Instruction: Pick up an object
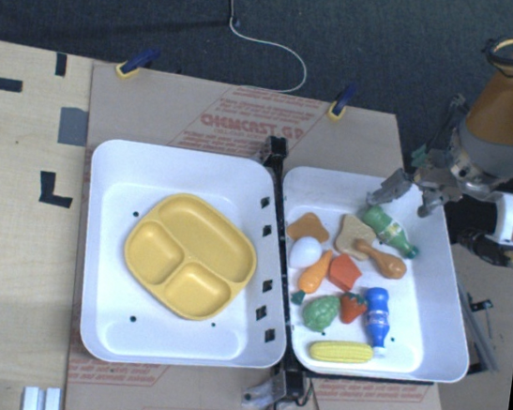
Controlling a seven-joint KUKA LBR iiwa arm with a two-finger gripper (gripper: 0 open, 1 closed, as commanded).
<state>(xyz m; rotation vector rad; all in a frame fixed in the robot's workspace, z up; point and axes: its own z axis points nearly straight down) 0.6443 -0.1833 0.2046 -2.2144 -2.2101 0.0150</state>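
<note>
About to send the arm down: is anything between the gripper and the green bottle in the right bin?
Nothing visible stands between them. The gripper hangs with open fingers just above the green bottle, at the far right of the right bin. The drumstick lies close beside the bottle, on its near side.

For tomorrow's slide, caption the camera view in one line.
Open gripper above the green bottle in the toy-filled right bin; yellow tray in the left bin.
</note>
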